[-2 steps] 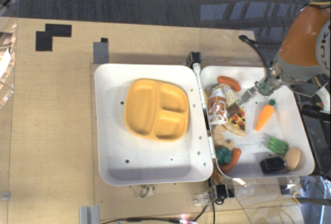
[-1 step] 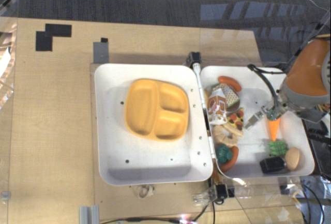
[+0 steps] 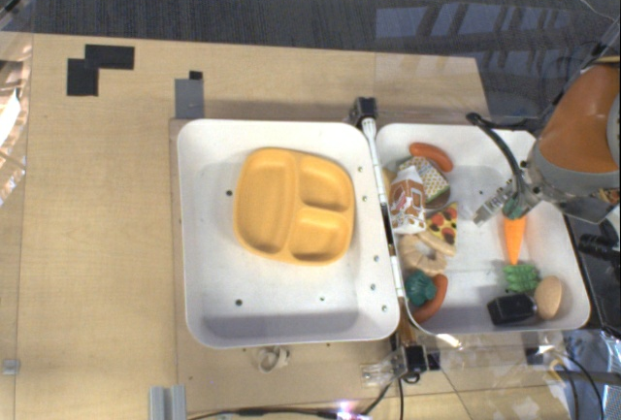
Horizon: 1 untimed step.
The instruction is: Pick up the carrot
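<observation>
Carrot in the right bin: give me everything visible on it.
The carrot is a small orange cone with a green leafy top, toy-like plastic by its look. It lies flat on the floor of the right bin near the right wall, leaves toward the near edge, by a black object. Its narrow end sits right at the gripper; contact is unclear.

The carrot (image 3: pixel 513 237) is bright orange with a green leafy top. The tray (image 3: pixel 292 205) is yellow-orange, lying in a white bin (image 3: pixel 209 311). A sausage (image 3: pixel 431 154) is red-orange; the carton (image 3: pixel 408 195) is white with brown-red print. The potato (image 3: pixel 548 296) is tan, the block (image 3: pixel 510 309) black. The arm (image 3: pixel 580 132) is grey with an orange band.
</observation>
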Available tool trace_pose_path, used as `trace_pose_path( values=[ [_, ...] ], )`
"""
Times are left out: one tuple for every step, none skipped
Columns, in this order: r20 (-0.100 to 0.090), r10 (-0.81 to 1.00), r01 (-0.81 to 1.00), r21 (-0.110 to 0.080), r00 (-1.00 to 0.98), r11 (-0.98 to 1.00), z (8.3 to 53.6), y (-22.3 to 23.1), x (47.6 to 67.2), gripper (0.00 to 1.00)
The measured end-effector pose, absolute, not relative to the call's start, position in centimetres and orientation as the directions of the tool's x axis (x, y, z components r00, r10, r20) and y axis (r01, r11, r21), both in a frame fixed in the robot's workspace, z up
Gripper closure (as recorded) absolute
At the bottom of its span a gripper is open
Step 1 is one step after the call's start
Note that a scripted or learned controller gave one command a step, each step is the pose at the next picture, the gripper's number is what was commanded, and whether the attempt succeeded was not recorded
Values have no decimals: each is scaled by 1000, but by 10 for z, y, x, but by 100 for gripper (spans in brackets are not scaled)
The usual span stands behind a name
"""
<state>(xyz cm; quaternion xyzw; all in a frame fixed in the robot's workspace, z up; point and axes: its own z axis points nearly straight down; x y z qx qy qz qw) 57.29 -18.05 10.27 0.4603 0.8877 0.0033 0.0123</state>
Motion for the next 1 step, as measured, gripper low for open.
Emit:
trace_pose_path(
  values=[
    [-18,526,526,4,-850,850,91,-207,512,100]
  ],
)
